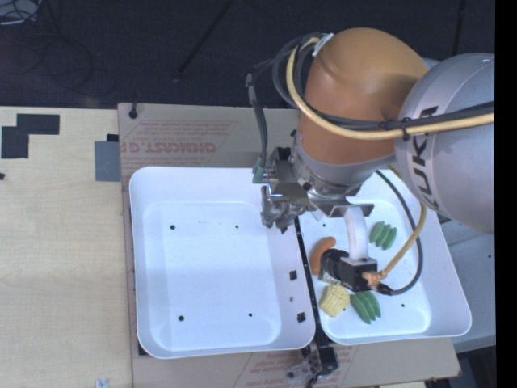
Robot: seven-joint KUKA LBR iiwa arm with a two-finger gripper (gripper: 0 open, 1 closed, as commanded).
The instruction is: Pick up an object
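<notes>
Camera view — claw [279,207] near orange piece [323,247], yellow corn [334,300], green pod [383,234] — right bin [424,314].

On printed cardboard [186,140] rest the left white bin [210,273] and the right white bin [440,301].

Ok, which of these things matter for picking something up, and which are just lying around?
For the job: gripper; right bin; yellow piece; orange piece; lower green piece; upper green piece.
Just lying about: left bin; cardboard sheet; grey square on the bench.
</notes>
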